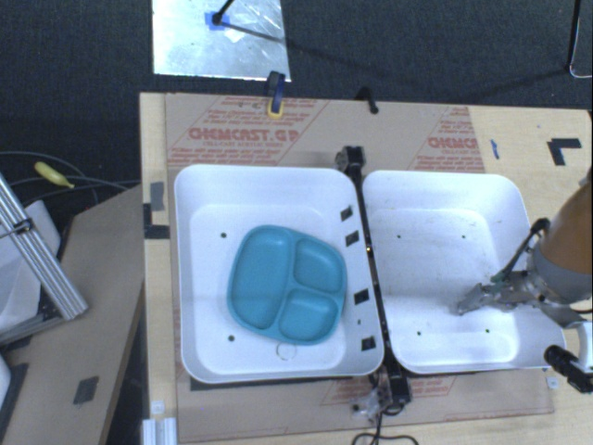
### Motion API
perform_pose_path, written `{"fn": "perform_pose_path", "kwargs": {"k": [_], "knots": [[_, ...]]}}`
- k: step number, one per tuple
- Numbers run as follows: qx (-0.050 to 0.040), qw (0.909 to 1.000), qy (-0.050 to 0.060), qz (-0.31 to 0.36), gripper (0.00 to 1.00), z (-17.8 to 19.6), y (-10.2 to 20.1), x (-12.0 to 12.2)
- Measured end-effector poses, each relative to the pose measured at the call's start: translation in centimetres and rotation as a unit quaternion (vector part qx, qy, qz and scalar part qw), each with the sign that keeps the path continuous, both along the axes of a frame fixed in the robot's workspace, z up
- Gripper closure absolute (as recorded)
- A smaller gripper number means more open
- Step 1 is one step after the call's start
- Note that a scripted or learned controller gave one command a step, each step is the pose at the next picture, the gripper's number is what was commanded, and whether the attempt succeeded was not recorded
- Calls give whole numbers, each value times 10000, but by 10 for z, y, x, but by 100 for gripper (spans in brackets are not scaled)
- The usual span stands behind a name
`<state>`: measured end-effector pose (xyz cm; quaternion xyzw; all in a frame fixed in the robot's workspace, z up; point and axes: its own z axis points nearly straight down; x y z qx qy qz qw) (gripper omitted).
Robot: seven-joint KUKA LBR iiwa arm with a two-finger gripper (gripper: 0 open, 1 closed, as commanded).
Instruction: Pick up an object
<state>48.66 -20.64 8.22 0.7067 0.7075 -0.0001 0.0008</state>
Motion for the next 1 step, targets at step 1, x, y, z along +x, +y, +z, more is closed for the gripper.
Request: {"fn": "perform_pose_path", "kwargs": {"k": [1], "knots": [[-11,10000,-35,13,0,76,-1,2]]}}
